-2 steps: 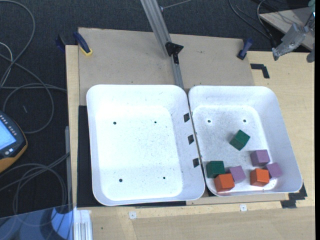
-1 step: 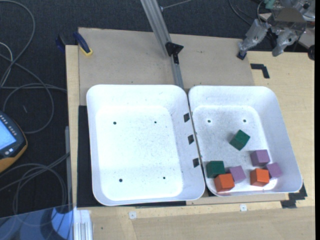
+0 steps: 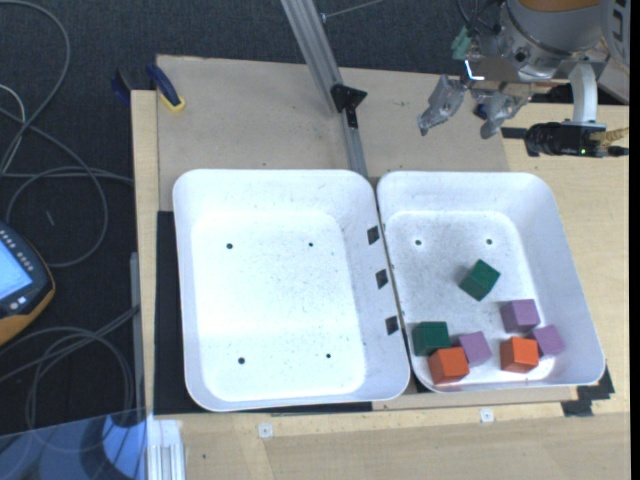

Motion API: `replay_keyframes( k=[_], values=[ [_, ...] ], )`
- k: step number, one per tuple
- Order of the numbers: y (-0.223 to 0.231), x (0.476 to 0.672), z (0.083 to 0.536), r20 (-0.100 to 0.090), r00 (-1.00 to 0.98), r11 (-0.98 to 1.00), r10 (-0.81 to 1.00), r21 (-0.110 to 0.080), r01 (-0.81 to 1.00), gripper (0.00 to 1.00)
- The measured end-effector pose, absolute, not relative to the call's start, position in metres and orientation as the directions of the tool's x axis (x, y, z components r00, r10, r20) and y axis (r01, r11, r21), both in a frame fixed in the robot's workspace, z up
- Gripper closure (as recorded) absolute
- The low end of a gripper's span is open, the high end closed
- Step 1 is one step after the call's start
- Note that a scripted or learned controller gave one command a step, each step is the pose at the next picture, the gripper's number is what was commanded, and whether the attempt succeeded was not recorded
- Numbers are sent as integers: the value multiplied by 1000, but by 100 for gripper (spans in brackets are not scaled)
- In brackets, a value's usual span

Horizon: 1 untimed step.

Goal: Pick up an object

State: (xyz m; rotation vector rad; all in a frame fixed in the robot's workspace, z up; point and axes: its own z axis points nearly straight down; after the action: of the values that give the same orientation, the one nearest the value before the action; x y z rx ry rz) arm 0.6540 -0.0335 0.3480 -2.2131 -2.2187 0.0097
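The grey arm with the orange band enters from the upper right. Its two-finger gripper point(image 3: 463, 118) hangs above the bare bench surface point(image 3: 260, 118), beyond the far rim of the right-hand shallow white plastic bin point(image 3: 570, 258). The two metal fingers are spread apart with nothing between them.

All graspable objects lie in the right-hand bin, well apart from the gripper:

- A dark green cube point(image 3: 480, 279) sits tilted near the middle of the bin floor, apart from the rest.
- A second dark green block point(image 3: 431, 337) lies at the near left corner.
- An orange cube point(image 3: 449, 365) lies just in front of that green block, against the near wall, seemingly touching it.
- A small purple cube point(image 3: 474, 347) sits just right of the orange cube.
- A second orange cube point(image 3: 519, 353) lies further right along the near wall.
- A purple cube point(image 3: 519, 315) sits just behind the second orange cube.
- A third purple cube point(image 3: 548, 340) sits just right of the second orange cube.

The left-hand shallow white plastic bin point(image 3: 190, 268) adjoins the right-hand bin along their shared edge. A slanted grey metal bar point(image 3: 320, 63) crosses the bench behind the bins. A blue-and-yellow clamp point(image 3: 165, 86) rests at the bench's far left corner.
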Motion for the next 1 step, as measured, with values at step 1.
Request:
replay_keyframes(
  k=[1],
  values=[
    [-112,612,263,-1,7,-7,1000,-11,1000,0]
  ],
)
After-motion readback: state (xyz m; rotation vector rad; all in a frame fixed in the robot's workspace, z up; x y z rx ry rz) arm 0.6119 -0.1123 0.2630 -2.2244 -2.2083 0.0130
